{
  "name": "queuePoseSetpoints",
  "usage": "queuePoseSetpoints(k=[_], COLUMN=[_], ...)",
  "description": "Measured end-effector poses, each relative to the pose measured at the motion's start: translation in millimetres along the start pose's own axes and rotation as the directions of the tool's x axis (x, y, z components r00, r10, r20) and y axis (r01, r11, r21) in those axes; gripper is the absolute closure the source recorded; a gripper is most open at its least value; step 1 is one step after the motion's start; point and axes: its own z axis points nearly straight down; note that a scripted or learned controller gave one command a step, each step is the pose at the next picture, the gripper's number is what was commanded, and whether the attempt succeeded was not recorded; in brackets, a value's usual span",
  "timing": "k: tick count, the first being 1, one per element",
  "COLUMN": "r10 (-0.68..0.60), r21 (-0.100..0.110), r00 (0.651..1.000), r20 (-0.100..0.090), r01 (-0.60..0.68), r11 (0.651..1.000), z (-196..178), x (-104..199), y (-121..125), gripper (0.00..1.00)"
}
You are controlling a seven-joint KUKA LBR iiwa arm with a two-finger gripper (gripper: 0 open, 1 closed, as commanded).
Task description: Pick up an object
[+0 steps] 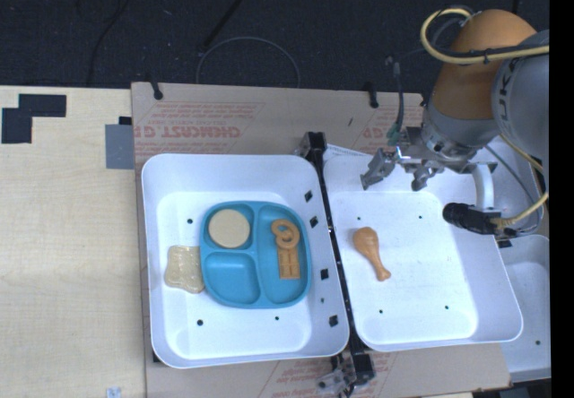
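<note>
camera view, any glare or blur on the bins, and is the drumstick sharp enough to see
In the camera view the lighting is even and soft: the two shallow white plastic bins look bright but not blown out, the tan toy chicken drumstick shows a clear outline with a faint shadow, and the floor behind the bench is dark and underexposed.

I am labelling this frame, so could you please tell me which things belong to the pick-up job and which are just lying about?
Job:
- gripper, above the right bin
- drumstick, alone in that bin

Lying about:
- blue tray in the left bin
- round biscuit and key on the tray
- pale piece beside the tray
</note>
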Motion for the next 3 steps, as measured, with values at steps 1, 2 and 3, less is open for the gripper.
queuePoseSetpoints(k=[1,2,3], r10=[-0.001,0.000,0.002], r21=[0.001,0.000,-0.004], r00=[1.000,1.000,1.000], r20=[0.000,0.000,0.000], r01=[0.001,0.000,-0.002], r11=[1.000,1.000,1.000], z=[60,113,100], x=[8,9,8], y=[4,3,4], gripper=[0.00,0.00,1.00])
